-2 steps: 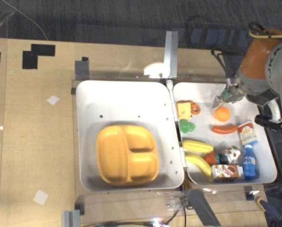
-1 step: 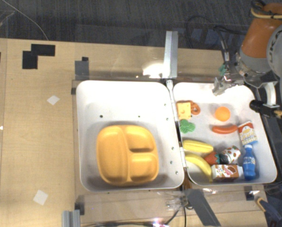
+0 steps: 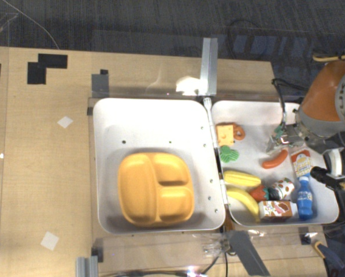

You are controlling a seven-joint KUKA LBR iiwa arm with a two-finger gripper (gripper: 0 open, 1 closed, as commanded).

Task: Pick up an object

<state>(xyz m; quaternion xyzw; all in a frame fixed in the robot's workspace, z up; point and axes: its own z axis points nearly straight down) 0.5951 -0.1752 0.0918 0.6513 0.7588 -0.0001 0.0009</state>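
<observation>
Gripper (image 3: pixel 282 136) low over the upper right of the right bin (image 3: pixel 250 111), reaching in from the right under the grey-and-orange wrist. Metal parts at the tip are a small jumble from this slant; cannot tell whether it is spread or pressed together, and nothing can be seen caught in it.

Largest first. Left bin (image 3: pixel 149 111) carries a yellow divided tray (image 3: pixel 155 187), sitting toward its lower half. Right bin holds all the small items. Two bananas (image 3: pixel 241 180) lie along its left side, one below the other, both running roughly left-right with a downward slant. Blue bottle (image 3: pixel 304 199) stands near the lower right corner, beside a flat carton (image 3: pixel 275 210) along the bottom wall. A white-and-orange packet (image 3: pixel 301 163) lies just right of the sausage. Yellow cheese block (image 3: pixel 225 134) near the upper left, with a green piece (image 3: pixel 229 153) just below it. A small dark-and-white item between banana and bottle, too small to name.

Nearest candidate: red sausage (image 3: pixel 275 159), just below the gripper and slightly toward the view's left, apparently apart from it. Its long axis runs left-right, right end tilted up toward the tip. Judgement: a short drop and small shift down-view would put the tip over it; closing across the short axis looks the sensible approach. Packet close alongside could get nudged.
</observation>
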